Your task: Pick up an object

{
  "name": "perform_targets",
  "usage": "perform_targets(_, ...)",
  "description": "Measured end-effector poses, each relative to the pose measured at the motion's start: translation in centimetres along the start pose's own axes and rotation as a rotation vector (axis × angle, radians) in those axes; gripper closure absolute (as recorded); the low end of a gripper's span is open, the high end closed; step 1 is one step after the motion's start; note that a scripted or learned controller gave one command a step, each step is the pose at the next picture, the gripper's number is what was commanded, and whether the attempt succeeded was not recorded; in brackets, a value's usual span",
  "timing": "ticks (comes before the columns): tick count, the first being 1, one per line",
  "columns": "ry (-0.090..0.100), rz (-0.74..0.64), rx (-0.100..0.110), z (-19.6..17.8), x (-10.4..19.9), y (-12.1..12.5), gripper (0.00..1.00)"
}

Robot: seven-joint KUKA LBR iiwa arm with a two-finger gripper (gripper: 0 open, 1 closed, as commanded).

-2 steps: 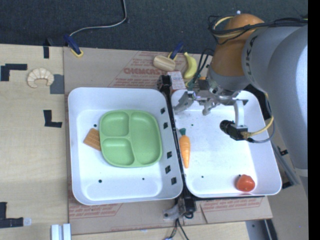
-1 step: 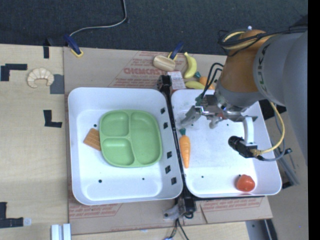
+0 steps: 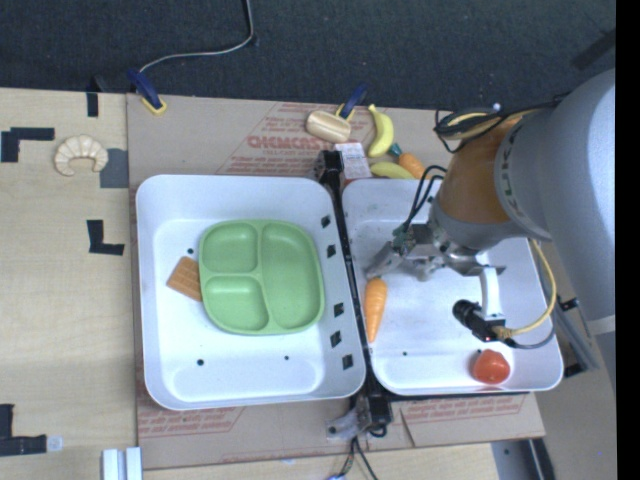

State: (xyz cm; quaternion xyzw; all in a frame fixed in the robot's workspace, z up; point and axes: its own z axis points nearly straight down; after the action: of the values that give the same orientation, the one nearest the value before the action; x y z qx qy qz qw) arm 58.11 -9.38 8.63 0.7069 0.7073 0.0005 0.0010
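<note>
Leftmost, a croissant (image 3: 80, 154) lies on the bench outside the bins, and the left bin (image 3: 160, 208) holds a pale green divided plate (image 3: 263, 276) with a tan slice (image 3: 184, 279) tucked under its left edge. Next, in the right bin (image 3: 530, 373), a carrot (image 3: 374, 307) lies against the left wall, orange and tapering, its narrow tip toward the near rim. Just above it the gripper (image 3: 392, 256) hangs low, whether spread or closed I cannot tell, and a red tomato (image 3: 490, 367) sits in the near right corner.
</note>
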Motion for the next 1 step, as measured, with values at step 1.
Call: perform_targets(1, 0.000, -0.001, 0.001, -9.86, 2.16, 4.40, 0.00)
